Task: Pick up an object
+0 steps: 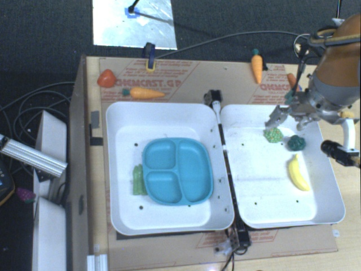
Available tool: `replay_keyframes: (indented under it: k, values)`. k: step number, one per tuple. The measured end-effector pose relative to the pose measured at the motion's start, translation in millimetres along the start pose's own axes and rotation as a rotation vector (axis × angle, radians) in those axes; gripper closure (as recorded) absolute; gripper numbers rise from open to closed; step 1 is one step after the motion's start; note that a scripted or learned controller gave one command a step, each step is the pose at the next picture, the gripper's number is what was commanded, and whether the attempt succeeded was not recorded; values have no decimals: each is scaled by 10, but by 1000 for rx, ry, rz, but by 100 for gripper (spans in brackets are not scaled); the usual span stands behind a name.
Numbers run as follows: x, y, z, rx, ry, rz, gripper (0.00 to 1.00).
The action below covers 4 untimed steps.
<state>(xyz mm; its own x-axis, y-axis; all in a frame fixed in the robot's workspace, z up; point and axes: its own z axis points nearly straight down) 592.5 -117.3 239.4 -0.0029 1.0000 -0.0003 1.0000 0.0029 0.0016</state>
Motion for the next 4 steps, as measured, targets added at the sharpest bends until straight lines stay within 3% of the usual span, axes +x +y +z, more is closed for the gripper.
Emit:
replay_keyframes:
  k: [1,2,3,4]
  values:
    - [-513,472,1133,3,0,2,0]
    - [-899,331,839,-2,-2,1,0]
    - [-891,-99,1371,1,0,2,0]
    - [-890,-419,1551,1,0,2,0]
